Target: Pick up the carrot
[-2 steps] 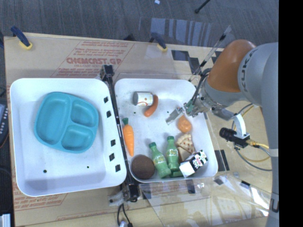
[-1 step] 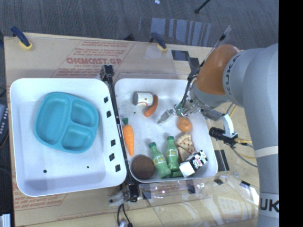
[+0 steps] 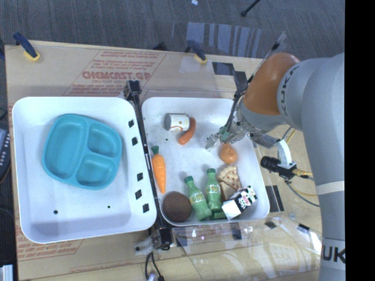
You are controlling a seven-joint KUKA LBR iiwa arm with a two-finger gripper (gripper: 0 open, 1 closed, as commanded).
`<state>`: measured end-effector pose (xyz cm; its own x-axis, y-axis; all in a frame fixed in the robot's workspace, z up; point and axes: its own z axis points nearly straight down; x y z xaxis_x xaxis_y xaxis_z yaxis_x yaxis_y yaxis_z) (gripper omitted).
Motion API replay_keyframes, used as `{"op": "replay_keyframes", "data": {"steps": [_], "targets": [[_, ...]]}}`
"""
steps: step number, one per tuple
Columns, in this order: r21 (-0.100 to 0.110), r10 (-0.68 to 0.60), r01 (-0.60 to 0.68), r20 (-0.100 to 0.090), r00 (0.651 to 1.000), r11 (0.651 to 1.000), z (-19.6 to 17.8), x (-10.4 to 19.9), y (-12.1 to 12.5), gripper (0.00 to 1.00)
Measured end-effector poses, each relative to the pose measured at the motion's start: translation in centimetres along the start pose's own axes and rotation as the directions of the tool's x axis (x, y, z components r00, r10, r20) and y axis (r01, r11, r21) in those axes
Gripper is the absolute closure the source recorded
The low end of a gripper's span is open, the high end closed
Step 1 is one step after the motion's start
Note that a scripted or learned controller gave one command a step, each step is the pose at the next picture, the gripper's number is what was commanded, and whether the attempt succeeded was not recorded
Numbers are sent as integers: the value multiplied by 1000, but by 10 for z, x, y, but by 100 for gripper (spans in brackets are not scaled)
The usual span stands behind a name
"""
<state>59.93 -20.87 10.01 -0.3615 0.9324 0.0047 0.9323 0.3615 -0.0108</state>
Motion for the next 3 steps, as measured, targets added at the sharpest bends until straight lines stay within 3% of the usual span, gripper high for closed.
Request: {"op": "replay_keyframes", "data": {"steps": [1,2,3], "targets": [[-6,152,-152,1,988,988,-65,91,44,100],[-3,155,-155,1,988,988,-64,89,42,0],[2,334,-334,1,942,942,-87,134,-14,0]]}}
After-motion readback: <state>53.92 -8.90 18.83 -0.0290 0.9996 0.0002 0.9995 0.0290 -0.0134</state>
